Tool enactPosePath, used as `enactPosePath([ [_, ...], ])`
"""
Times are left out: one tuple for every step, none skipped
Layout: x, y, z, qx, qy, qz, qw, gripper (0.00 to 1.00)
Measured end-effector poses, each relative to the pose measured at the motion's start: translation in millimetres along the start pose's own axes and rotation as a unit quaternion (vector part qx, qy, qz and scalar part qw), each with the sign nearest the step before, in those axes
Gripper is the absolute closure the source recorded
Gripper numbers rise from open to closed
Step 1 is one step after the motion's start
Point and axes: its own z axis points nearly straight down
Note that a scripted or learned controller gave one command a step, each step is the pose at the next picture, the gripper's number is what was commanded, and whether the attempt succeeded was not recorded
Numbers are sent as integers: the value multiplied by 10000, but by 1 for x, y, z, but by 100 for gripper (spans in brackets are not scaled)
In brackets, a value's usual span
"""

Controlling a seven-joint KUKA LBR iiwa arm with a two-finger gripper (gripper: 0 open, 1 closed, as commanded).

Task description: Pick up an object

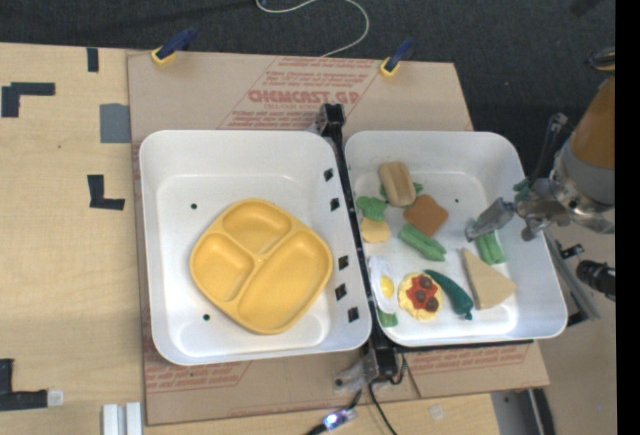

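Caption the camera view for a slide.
Gripper over right bin of toy food; yellow divided plate in left bin.

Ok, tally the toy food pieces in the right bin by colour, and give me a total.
Green: 4
Brown or tan: 3
Yellow: 2
White: 1
Total: 10, though small pieces by the divider are hard to separate.
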Motion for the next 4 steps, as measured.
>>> enactPosePath([
  [0, 3, -7, -60, -17, -17, 10000, 0],
  [3, 0, 58, -33, -10, -20, 10000, 0],
  [0, 3, 102, -113, -69, -15, 9999, 0],
  [2, 3, 90, -104, -46, -17, 9999, 100],
])
